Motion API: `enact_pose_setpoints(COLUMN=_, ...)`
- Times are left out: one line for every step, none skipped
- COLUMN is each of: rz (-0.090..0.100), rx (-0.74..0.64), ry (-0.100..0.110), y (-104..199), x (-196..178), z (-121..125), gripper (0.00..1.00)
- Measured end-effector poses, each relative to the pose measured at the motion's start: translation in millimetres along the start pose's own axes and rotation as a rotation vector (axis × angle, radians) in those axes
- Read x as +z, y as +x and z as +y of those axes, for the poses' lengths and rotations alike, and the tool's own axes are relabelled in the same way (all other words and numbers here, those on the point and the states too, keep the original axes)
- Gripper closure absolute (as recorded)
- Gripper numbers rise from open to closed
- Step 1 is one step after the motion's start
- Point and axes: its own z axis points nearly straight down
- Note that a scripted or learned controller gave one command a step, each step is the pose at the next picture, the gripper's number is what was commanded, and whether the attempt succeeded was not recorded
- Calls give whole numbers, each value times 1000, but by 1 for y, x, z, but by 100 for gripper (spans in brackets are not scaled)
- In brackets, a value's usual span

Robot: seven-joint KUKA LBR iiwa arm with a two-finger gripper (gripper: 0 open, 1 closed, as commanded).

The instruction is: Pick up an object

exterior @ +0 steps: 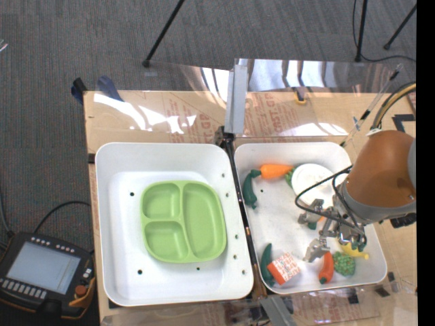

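The gripper (325, 244) hangs low over the right bin (272, 161), its metal fingers (315, 252) pointing down toward the bin's near side; whether they are parted or closed cannot be told from this slant, and nothing is seen clamped between them. Just at 4 o'clock from the fingertips lies a small orange-red toy pepper (326, 268), close beside them, with a green leafy toy (344, 264) and a yellow piece (355, 251) at about 3 o'clock. At 8 o'clock sits a red-and-white carton (283, 268) against a dark green vegetable (266, 257). Farther off, at 11 o'clock, a toy carrot (275, 172) lies near the bin's far wall, with a white plate (314, 180) at 12 o'clock and a second green vegetable (251, 189) along the left wall. The arm's orange band (382, 168) looms at 1 o'clock. At 9 o'clock, the left bin (115, 161) carries a green divided tray (183, 221). Both bins rest on a cardboard-topped bench (156, 111) over grey carpet (68, 32), where tripod legs (166, 26) stand at the far side and a control pendant (44, 270) lies at lower left.
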Motion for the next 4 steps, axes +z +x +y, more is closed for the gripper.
enact_pose_setpoints(rz=-1, rx=-4, ry=-2, y=-1, x=-10, z=2, gripper=100)
enact_pose_setpoints(rz=-4, rx=93, ry=-2, y=-66, x=-1, z=44, gripper=100)
enact_pose_setpoints(rz=0, rx=256, ry=-4, y=-113, x=0, z=37, gripper=100)
enact_pose_setpoints(rz=2, rx=254, ry=-3, y=-112, x=0, z=37, gripper=0)
